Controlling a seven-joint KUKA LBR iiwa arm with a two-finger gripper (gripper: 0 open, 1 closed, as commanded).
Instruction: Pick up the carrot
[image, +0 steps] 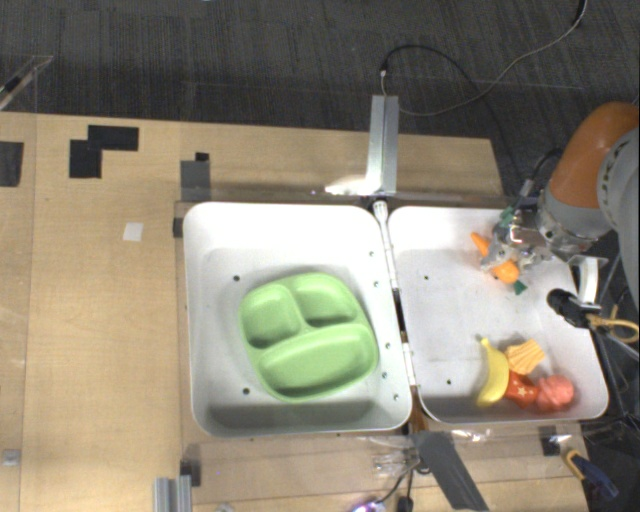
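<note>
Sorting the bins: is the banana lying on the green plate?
No, the banana lies in the right bin; the green plate sits in the left.

Pale wood bench (90, 330) takes up most of the view, with black tape patches (103, 147) up around 10 o'clock. Dark grey carpet floor (250, 45) runs along 12 (a black cable (470, 85) snakes across it). Light's even, pretty flat.

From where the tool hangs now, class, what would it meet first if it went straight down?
Most likely the carrot: the tool sits right over its orange pieces near the back of the right bin. Height above it is hard to judge, and if it misses, the bin floor comes next.
</note>
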